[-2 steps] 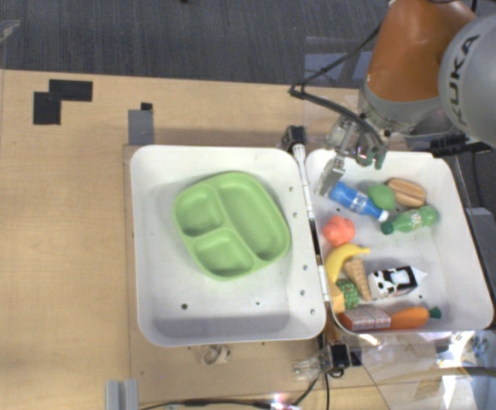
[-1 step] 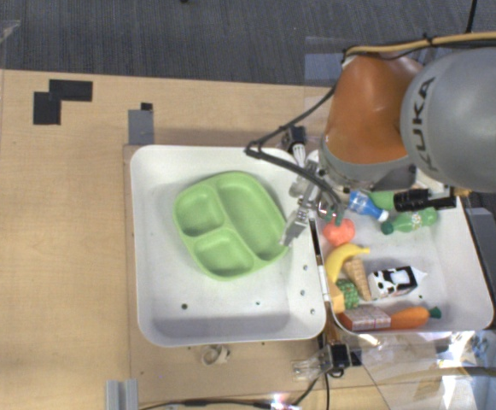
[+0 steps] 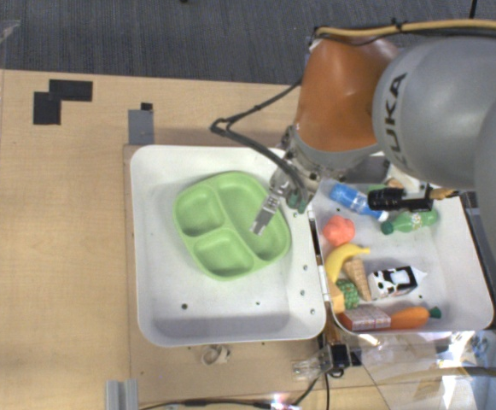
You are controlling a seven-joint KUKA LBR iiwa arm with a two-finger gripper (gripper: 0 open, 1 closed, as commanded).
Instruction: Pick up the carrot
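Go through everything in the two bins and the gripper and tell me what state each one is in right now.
Gripper: over the green plate, nothing between its fingers.
Green plate: flat in the left bin, compartments bare.
Carrot: lying on its side at the right bin's near edge, not picked up.
Banana: lying in the right bin.
Blue bottle: lying on its side.
Green bottle: lying on its side.

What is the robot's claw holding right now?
Nothing. The gripper hangs over the green plate, while the carrot lies in the other bin.
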